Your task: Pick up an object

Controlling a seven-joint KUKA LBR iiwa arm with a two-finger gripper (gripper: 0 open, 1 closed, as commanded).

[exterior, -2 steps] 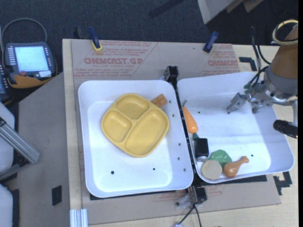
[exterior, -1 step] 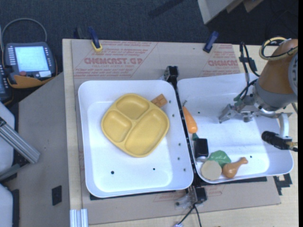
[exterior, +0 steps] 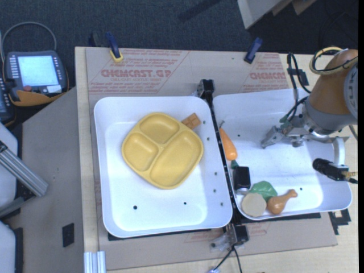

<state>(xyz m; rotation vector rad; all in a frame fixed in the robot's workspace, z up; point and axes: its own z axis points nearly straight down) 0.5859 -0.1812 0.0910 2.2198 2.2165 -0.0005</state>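
Note:
My gripper hangs over the upper middle of the right bin, below the orange-banded wrist. Nothing shows beneath it but bare bin floor. An orange carrot lies along the right bin's left wall. Near the front left corner sit a black block, a green piece, a beige round piece and a brown drumstick. All of these lie well to the front left of the gripper. The left bin holds a yellow divided plate with a small brown block at its far edge.
A black part juts over the right bin's right side, below the arm. Clamps hold the cardboard sheet at the back. A teach pendant lies off the bench at the left.

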